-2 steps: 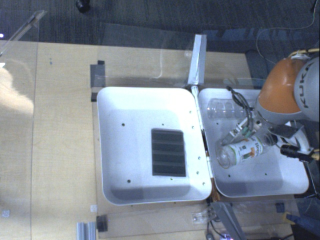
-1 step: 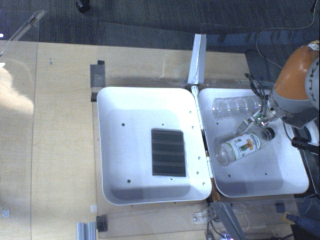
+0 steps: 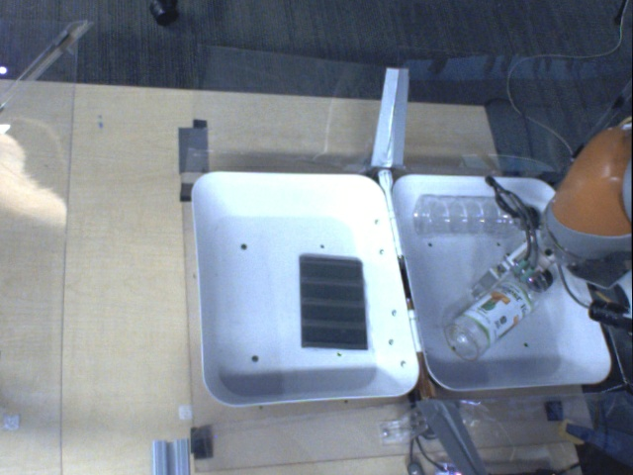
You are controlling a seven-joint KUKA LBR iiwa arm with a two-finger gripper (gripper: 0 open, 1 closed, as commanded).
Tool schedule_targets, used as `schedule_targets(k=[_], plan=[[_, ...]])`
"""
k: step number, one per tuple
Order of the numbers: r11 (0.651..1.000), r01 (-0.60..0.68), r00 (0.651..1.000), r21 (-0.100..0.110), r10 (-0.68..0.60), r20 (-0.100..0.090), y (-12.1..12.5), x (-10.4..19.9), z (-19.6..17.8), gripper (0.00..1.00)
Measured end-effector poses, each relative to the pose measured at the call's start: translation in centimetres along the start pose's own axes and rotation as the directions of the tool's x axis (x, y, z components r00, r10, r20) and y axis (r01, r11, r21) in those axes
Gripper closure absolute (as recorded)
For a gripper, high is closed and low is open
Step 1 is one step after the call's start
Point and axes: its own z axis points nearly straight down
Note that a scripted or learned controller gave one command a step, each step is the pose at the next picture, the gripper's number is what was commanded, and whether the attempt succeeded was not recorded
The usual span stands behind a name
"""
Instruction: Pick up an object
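A clear plastic bottle (image 3: 492,315) with a white, green and orange label lies tilted in the right bin (image 3: 584,364). Its lower end points toward the bin's front left. My gripper (image 3: 527,263) comes down from the right, under the arm's orange band (image 3: 598,181), and sits at the bottle's upper right end. Whether it touches the bottle I cannot tell. A clear ridged plastic piece (image 3: 460,214) lies along the back of the same bin. In the left bin (image 3: 237,216), a dark ribbed rectangular block (image 3: 333,302) lies flat near the middle.
The two bins meet at a shared rim (image 3: 401,275), with a grey metal post (image 3: 390,127) behind it. Black cables (image 3: 506,196) hang beside the wrist. A wooden bench top (image 3: 109,285) spreads to the left.
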Motion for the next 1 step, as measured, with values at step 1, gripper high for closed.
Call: schedule_targets(k=[1], plan=[[1.0, 0.0, 1.0, -0.009, 0.0, 0.007, 0.39, -0.16, -1.32, 1.0]])
